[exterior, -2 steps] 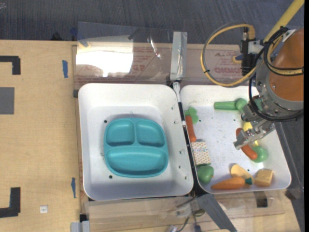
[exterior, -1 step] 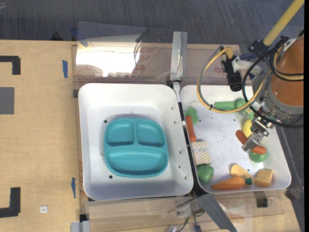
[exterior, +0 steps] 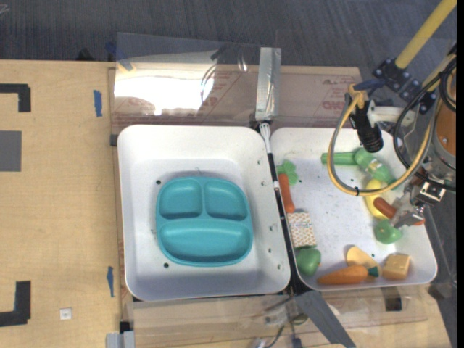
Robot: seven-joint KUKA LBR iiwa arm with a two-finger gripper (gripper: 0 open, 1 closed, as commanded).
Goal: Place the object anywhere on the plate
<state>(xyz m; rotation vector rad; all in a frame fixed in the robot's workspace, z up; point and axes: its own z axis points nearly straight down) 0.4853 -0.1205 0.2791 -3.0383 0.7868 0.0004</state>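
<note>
The plate (exterior: 205,220) sits in the left bin (exterior: 138,151): teal, three compartments (two small ones toward the far side, one long one nearer the camera), lying flat near the middle of the bin floor, nothing on it.

The objects are all in the right bin (exterior: 319,194). Along the wall shared with the left bin: a slim carrot (exterior: 286,191) with green top at its far end, then a pale speckled packet (exterior: 300,228), then a green rounded piece (exterior: 308,259) touching the packet's near end. Along the near wall: a second carrot (exterior: 346,274) lying flat, a yellow-orange slice (exterior: 357,255) just beyond it, a tan block (exterior: 396,266) beside them at the right. Farther back: a green piece (exterior: 359,158) under the cable loop, and a yellow piece (exterior: 375,188) beside it.

My hand (exterior: 412,210) hangs low over the right side of the right bin, arm coming in from the right edge. Just beside it lie a yellow-and-red item (exterior: 383,207) and a green round piece (exterior: 387,231). Whether the hand is spread or closed, or has hold of anything, I cannot tell (cables and bracket clutter the view there).

A yellow hose (exterior: 335,167) loops down from a black fitting (exterior: 368,135) over the bin. Both bins rest on the tan surface (exterior: 58,194).
</note>
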